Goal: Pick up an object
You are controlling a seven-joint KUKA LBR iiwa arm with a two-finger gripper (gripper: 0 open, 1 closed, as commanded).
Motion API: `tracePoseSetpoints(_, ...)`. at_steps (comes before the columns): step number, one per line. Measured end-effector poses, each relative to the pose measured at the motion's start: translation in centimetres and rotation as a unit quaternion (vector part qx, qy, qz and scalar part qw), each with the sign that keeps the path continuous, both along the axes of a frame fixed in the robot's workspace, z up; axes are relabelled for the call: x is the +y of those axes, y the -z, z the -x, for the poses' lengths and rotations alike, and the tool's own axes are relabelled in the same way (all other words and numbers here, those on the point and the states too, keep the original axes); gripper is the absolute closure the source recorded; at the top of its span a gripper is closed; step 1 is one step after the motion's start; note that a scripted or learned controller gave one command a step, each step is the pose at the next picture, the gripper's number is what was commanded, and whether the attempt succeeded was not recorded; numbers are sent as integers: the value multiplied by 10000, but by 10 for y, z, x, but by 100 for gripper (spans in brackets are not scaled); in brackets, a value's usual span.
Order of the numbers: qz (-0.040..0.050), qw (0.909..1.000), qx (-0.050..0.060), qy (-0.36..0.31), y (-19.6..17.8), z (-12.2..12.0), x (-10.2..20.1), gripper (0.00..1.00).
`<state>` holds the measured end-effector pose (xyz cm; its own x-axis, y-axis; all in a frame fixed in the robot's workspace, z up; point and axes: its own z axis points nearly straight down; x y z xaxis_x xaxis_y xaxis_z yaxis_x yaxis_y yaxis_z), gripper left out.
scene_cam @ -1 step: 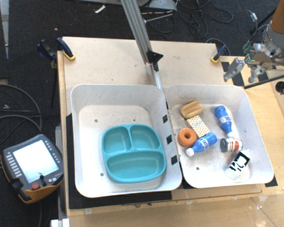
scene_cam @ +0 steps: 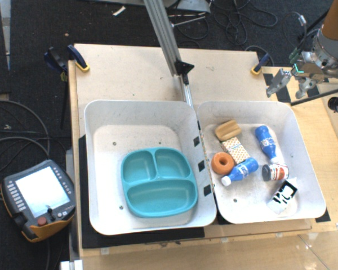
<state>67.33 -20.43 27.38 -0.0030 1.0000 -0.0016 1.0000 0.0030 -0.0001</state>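
A: Where is the gripper (scene_cam: 293, 83) seen?

B: It is seen at the upper right, above the bench (scene_cam: 135, 75) and outside the right bin (scene_cam: 304, 145), just beyond that bin's far right corner. Two grey fingers are seen spread apart, with nothing held between them.

A: What is laid in the right bin?

B: A tan sponge-like block (scene_cam: 227, 130) is placed near the far left, with a checkered packet (scene_cam: 236, 149) just beside it and an orange ring (scene_cam: 222, 163) touching that packet's near end. A blue bottle (scene_cam: 240, 171) with a white cap is laid tilted beside the ring. A second blue bottle (scene_cam: 265, 141) is laid toward the right wall, and a small dark can (scene_cam: 275, 172) is found near its lower end. A black-and-white box (scene_cam: 283, 196) is set near the front right rim.

A: How much open floor is left?

B: Bare floor is seen along the far wall and at the front left corner. The objects are crowded through the middle.

A: And the left bin (scene_cam: 101, 122)?

B: A teal divided tray (scene_cam: 156, 181) is held there, well apart from every wall, with bare floor left around it
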Motion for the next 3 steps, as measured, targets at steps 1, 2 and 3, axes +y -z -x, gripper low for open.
tracePoseSetpoints(1, -8, 10000, 25, 19, 49, 9, -4, 0)
tracePoseSetpoints(2, -5, 10000, 17, 16, 92, 10, -6, 0)
tracePoseSetpoints(3, -10, 10000, 22, 16, 139, 16, 0, 0)
